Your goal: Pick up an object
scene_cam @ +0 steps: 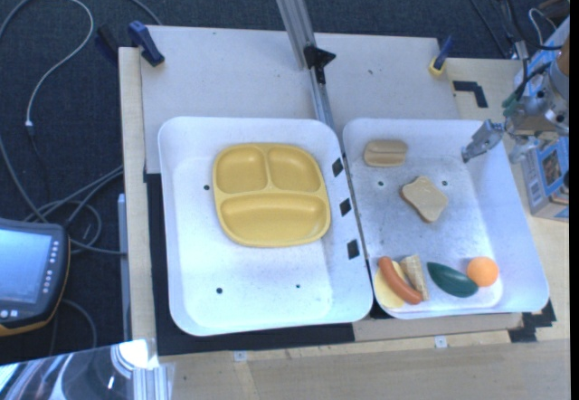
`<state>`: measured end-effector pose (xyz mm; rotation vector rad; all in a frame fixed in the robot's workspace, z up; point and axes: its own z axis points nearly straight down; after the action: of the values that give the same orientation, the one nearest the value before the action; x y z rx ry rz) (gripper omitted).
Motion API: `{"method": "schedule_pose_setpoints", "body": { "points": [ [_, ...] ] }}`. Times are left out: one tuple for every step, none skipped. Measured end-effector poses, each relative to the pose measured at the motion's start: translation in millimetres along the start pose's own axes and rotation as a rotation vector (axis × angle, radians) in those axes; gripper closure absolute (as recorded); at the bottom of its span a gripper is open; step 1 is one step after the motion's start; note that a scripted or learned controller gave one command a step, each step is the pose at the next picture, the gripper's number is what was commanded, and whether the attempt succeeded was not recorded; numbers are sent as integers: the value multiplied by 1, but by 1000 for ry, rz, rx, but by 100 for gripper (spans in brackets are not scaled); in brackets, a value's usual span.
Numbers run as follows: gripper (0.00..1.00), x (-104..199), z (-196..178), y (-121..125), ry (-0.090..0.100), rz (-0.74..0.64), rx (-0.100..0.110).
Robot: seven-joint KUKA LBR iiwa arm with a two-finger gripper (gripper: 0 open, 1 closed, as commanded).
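Observation:
The right bin (pixel 507 208) holds several toy foods. A tan bread roll (pixel 385 153) lies near its far left corner, and a slice of toast (pixel 424 199) sits in its middle. Along its near edge lie a hot dog (pixel 398 280), a pale wedge (pixel 414 273), a dark green vegetable (pixel 450 279) and an orange ball (pixel 483 271). My gripper (pixel 499 147) hovers over the bin's far right corner, open, with nothing between its fingers. It is well to the right of the roll and toast.
The left bin (pixel 190 235) bears a yellow divided plate (pixel 270 194). A metal pole (pixel 298 18) rises between the bins at the back. Blue clamps (pixel 145 41) grip the bench's far corners. A pendant screen (pixel 27 271) lies on the floor at left.

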<state>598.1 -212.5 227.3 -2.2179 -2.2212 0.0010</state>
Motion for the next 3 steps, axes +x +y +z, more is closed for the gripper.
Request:
{"method": "schedule_pose_setpoints", "body": {
  "points": [
    [0,0,0,0,0,0,0],
    [0,1,63,2,1,1,5],
    [0,1,106,6,1,0,4]
  ]
}}
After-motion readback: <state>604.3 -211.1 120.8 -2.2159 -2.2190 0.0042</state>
